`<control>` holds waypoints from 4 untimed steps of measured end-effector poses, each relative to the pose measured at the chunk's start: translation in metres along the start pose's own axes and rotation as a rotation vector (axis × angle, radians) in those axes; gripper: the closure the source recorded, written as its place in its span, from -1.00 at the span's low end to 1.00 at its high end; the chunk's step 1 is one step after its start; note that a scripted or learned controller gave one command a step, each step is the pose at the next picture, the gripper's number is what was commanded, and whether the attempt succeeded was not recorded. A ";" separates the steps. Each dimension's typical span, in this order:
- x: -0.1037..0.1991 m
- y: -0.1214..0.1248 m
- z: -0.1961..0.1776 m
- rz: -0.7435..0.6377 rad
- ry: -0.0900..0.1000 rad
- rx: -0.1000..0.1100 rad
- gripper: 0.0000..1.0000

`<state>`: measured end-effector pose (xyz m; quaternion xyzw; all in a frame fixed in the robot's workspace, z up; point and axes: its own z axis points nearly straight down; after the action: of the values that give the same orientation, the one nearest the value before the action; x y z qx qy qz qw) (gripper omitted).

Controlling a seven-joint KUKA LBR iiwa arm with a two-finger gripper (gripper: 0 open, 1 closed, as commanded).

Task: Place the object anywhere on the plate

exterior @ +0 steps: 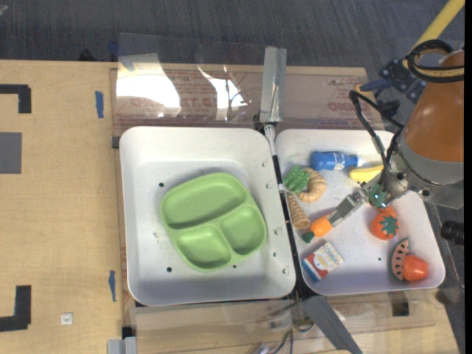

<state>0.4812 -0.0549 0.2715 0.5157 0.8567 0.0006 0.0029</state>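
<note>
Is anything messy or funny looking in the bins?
Nothing looks broken or spilled. The green plate sits a bit crooked in the left bin. The toy foods lie jumbled in the right bin: a blue bottle, a tomato, a little carton on its side.

There are two shallow white plastic bins (136,198) side by side. In the left bin lies one light green plastic plate with three compartments (212,220). In the right bin (435,234) I count eight toys: one blue bottle (332,160) at 12 o'clock, one yellow banana (363,173), one green leafy piece (298,178), one tan ring (316,187), one orange carrot (320,226) near the centre, one red tomato (383,225) at 3 o'clock, one small printed carton (321,260) at 7 o'clock, and one red watermelon slice (407,262) at 5 o'clock.
</note>
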 end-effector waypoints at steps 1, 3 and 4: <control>0.000 0.000 0.000 0.000 0.000 0.000 -1.00; 0.000 0.000 0.000 0.000 0.000 0.000 -1.00; 0.000 0.000 0.000 0.000 0.000 0.000 -1.00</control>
<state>0.4812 -0.0549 0.2715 0.5157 0.8567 0.0006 0.0029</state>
